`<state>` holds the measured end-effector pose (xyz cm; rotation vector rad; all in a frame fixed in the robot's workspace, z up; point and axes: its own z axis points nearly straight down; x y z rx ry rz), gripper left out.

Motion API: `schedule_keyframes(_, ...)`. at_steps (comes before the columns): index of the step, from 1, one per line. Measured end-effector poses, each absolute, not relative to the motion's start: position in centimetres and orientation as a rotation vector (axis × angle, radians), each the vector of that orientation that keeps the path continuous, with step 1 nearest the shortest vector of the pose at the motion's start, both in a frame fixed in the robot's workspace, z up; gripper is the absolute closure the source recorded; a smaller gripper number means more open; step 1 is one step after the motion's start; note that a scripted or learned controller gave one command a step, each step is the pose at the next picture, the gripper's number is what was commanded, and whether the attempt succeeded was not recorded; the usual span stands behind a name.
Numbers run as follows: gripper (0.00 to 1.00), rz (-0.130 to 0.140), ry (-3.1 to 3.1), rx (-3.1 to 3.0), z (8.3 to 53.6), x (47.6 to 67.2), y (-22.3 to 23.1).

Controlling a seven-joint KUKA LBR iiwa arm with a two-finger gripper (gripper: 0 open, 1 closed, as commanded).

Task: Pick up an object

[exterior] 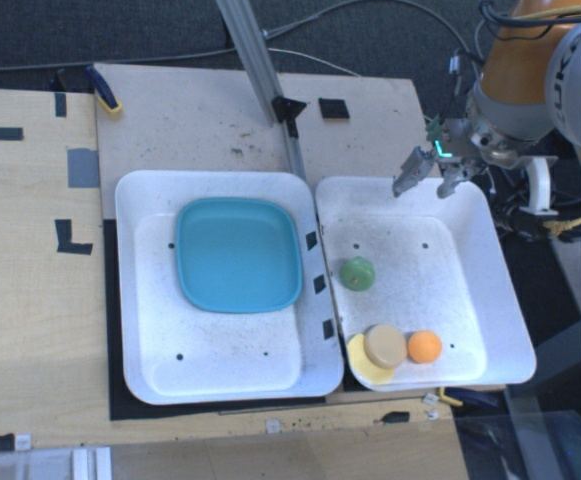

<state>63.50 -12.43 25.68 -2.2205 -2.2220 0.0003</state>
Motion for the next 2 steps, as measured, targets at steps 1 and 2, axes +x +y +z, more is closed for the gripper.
schedule_keyframes(1, 0.0, 0.0, -2.222, -2.22, 25.7, 63.5, -12.4)
schedule_keyframes(2, 0.0, 0.006, -2.219, -2.217, 19.7, 64.2, -12.3)
